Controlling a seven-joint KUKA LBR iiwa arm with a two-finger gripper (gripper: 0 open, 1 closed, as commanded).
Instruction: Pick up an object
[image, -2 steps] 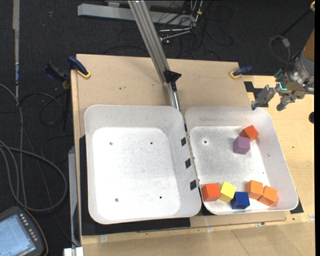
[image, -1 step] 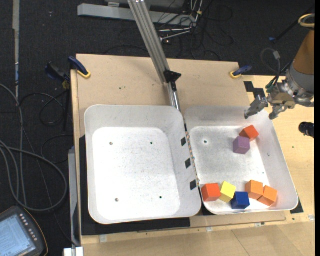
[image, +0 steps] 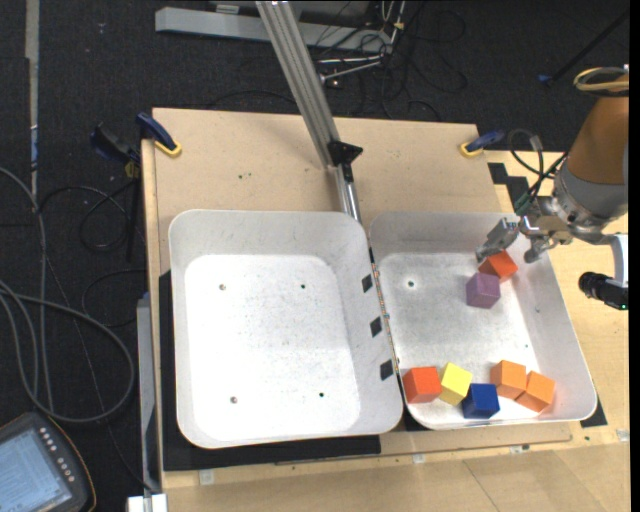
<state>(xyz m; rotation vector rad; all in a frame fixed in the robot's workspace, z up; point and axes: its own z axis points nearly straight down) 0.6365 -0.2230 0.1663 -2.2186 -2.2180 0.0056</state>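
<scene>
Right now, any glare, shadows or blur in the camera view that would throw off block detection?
Camera view: lighting even and soft; white bins bright but not blown out, speckles visible. Blocks cast only faint shadows; purple block and blue block crisp. Gripper and arm slightly soft, wrist cropped at the right edge. Floor dark and low in detail.

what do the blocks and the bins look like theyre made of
Blocks, such as the purple one and yellow one: probably painted wood or foam, matte, with flat even colour and no glare. Bins: likely thin moulded plastic, white with rounded corners, faintly speckled or scuffed. Bench: looks like unfinished fibreboard, tan and dull.
</scene>
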